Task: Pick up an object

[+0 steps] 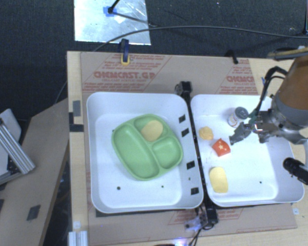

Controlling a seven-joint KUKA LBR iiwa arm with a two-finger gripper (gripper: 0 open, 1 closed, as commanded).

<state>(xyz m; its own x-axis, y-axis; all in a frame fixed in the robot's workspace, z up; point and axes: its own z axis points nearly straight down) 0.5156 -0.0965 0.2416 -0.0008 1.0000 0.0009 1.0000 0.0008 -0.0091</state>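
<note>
Fingers (237,137) seemingly parted, holding nothing, gripper (240,136) just right of red object (220,147), right bin (256,191).

A single fixed camera looks down at a slant from above the bench, far enough back to take in both white bins: left bin (97,152) toward 9 o'clock, right bin (256,181) toward 3 o'clock. The arm (297,99) enters from 3 o'clock.

Robotics laboratory: two white bins (100,137) sit on a cardboard-covered bench (159,70), a grey-and-orange robot arm (297,94) reaches in, and cables (205,29) trail over dark carpet (31,45).
</note>
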